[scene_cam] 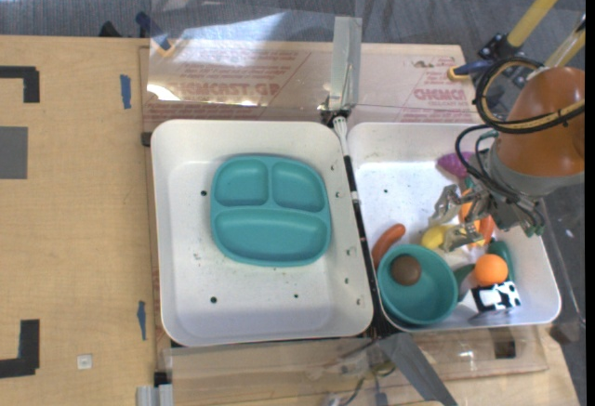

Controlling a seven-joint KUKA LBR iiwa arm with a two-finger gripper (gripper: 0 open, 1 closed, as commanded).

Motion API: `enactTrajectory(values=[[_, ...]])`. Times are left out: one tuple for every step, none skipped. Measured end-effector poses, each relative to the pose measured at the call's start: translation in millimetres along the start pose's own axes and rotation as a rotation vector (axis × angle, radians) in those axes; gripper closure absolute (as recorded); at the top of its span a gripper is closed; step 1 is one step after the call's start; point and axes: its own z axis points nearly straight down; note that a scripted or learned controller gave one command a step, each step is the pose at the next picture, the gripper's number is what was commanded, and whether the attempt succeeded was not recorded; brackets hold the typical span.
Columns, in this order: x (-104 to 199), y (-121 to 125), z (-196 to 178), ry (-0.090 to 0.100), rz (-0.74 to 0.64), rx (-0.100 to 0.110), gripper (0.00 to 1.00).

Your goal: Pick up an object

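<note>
My hand (462,214) hangs low over the right bin (400,163), near its middle and toward the right wall. I cannot tell how it is set: the metal parts blur into the clutter under them. My wrist and its orange band (548,121) cover the bin's far right corner, and a purple thing (450,163) peeks out beside them, mostly hidden.

The things to pick crowd the near half of this bin. A teal bowl (418,288) sits against the near left corner with a brown ball (405,270) inside it. A red-orange sausage shape (389,240) lies just beyond the bowl, close to the wall between the bins. A yellow piece (433,237) sits just beside my hand, partly hidden, so its shape is unclear. An orange ball (489,269) and a black-and-white block (495,298) sit by the near right edge, the block almost at the rim.

Open room lies in the far left part of this bin, bare white floor.

The left bin (177,209) carries a teal divided plate (271,211) at its centre, with bare margin on all sides. The counter (65,209) stretches left of it.
</note>
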Motion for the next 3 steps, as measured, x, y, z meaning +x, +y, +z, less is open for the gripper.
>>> enactTrajectory(values=[[-73.0,32.1,-121.6,0.001,0.039,0.0,1.0],[-120.8,93.9,-161.8,0.007,0.158,-0.003,1.0],[-103.3,-27.8,-124.4,0.012,-0.245,-0.003,1.0]])
